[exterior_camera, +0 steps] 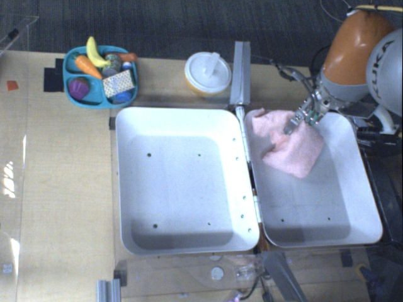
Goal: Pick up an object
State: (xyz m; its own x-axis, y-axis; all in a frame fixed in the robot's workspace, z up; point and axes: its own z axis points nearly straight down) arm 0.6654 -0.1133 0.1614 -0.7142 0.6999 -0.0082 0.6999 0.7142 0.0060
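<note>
**Robot pincer poised over a pink cloth in the right bin**

At the far left of the bench (56,187), near its back edge, sits a blue divided tray (94,99) holding toy food, among it a yellow banana (95,53) and an orange carrot (87,66). It stands outside both bins, apparently set aside as spare props. Further right along the same back edge is a white lidded cup (208,72), just behind the back right corner of the left bin (182,181).

The left bin is a shallow white tray with small dark dots on its floor. A grey metal strip (240,74) rises at the seam where the two bins meet.

The right bin (321,219) holds the one object to be picked up: a pink cloth (291,145), crumpled and lying in the bin's back left quarter, its folds reaching close to the left wall and the back wall. Being soft and bunched, it likely offers raised folds that a pincer could pinch.

The pincer (301,119) comes in from the right on the grey arm with its orange band (356,46). Its tips sit directly over the cloth's upper right part, at or very near the fabric. Whether the tips are spread or closed cannot be told, and no cloth can be seen between them, so a grasp cannot be claimed. The cloth lies flat on the bin floor, not lifted.
</note>
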